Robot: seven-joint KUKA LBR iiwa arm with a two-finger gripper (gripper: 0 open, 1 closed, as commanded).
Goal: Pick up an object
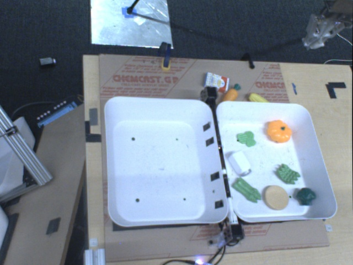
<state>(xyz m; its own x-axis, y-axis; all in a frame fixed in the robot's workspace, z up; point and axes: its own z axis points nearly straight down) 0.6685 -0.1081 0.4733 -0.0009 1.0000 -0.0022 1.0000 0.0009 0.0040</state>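
The right bin holds several small objects. An orange pumpkin lies at its back right and a small green leafy piece to the pumpkin's left. A white block rests by the bin's left wall. Along the front lie a long green vegetable, a tan round disc and a dark green lump, with a ridged green piece just behind them. My gripper hangs at the top right, well beyond the bench's back edge and far from every object.
The left bin adjoins the right one. Behind the bins on the cardboard lie a carrot, a yellow piece and a small white-and-red box. A shiny metal sheet lies on the floor at the back.
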